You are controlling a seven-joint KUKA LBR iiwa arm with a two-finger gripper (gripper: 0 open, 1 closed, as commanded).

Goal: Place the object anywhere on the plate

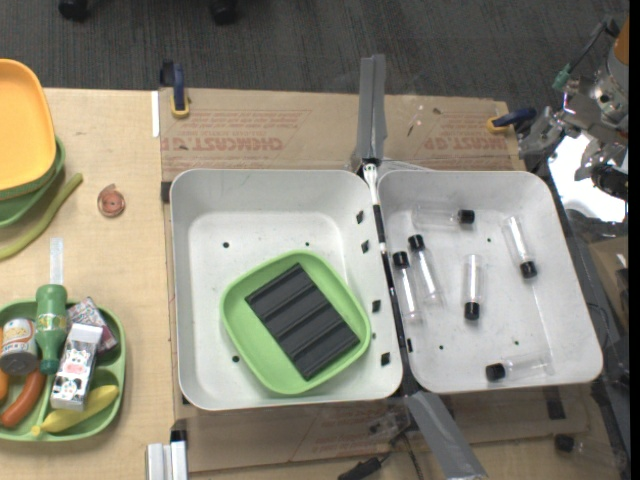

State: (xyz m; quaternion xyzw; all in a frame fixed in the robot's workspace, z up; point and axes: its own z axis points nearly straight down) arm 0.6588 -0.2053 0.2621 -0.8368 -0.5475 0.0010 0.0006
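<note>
Your metal two-finger claw [590, 118] sits at the frame's right edge, partly cut off; you cannot tell how it stands. Just below-left of it, clear plastic tubes with black caps [519, 245] lie scattered in the right white bin [560, 368]. Farther left, the green square plate [238, 318] carries a dark ridged block [302, 320].

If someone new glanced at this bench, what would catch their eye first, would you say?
Probably the green plate carrying a dark ribbed block, in the left bin. Next, the clear black-capped tubes scattered over the right bin, with the gripper up at the bench's far right corner.
</note>
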